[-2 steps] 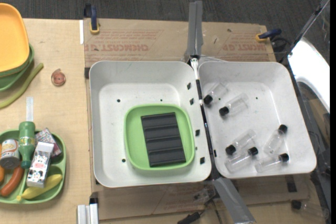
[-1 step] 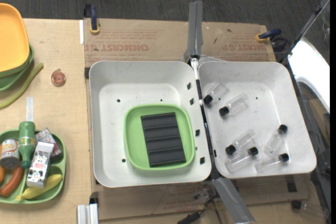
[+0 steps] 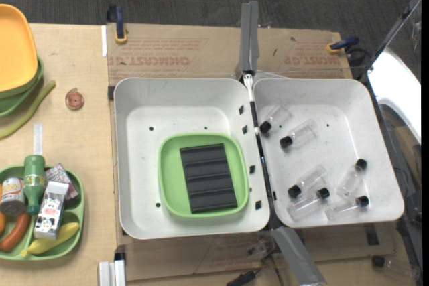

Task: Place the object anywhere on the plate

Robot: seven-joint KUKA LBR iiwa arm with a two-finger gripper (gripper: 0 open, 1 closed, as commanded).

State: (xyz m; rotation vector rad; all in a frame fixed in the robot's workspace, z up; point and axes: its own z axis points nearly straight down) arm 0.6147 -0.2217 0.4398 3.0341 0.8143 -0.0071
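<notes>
Left bin (image 3: 134, 144): holds plate (image 3: 171, 201), set toward front centre.
On plate: block (image 3: 208, 177), in the middle.
Right bin (image 3: 375, 144): just right of left bin, edges meeting at divider (image 3: 249, 37).
In right bin: vials (image 3: 315, 174), two near back left, the rest along the front.
Far left of bench: tray (image 3: 74, 228) at front, dishes (image 3: 17, 57) behind.

Orange plate (image 3: 15, 43) and green tray (image 3: 67, 238) cut off at left edge; clear vials (image 3: 305, 132) too faint to count.
</notes>
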